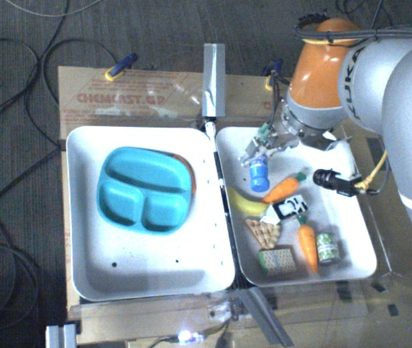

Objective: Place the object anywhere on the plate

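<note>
The gripper (258, 159) seems clenched on the blue bottle (260, 176) in the right bin (362, 256); a shallow hold could drop it before the plate (146, 188).

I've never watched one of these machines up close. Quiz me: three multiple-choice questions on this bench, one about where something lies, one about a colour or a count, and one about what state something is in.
1. Where does the plate lie?
A. in the left bin
B. in the right bin
C. on the floor

2. How many carrots are in the right bin?
A. none
B. two
C. five

3. How does the gripper stand to the blue bottle?
A. it hangs just above the bottle, over the right bin
B. it rests on the plate
C. it is outside both bins

Answers:
1 A: the blue divided plate sits inside the left bin.
2 B: one carrot lies by the banana, another carrot beside the green can.
3 A: the gripper is at the bin's upper left, directly over the bottle.
</note>
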You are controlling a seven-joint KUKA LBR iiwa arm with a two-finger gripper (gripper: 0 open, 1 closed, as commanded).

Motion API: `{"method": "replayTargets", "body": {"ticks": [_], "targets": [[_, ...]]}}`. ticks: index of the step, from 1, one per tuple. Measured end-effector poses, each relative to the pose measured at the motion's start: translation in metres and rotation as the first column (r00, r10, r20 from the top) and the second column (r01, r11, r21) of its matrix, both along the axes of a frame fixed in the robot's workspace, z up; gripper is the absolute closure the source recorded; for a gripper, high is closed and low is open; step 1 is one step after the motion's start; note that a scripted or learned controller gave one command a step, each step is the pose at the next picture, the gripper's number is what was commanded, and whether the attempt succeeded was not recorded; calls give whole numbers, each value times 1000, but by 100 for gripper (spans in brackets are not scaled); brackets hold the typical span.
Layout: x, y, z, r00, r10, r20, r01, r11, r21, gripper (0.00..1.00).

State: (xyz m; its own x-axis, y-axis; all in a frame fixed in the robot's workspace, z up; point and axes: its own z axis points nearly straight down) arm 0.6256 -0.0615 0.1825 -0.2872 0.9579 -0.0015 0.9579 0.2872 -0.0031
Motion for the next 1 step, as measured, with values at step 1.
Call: {"method": "replayTargets", "body": {"ticks": [1], "targets": [[1,86,-1,990,139,-1,-139,990,3,100]]}}
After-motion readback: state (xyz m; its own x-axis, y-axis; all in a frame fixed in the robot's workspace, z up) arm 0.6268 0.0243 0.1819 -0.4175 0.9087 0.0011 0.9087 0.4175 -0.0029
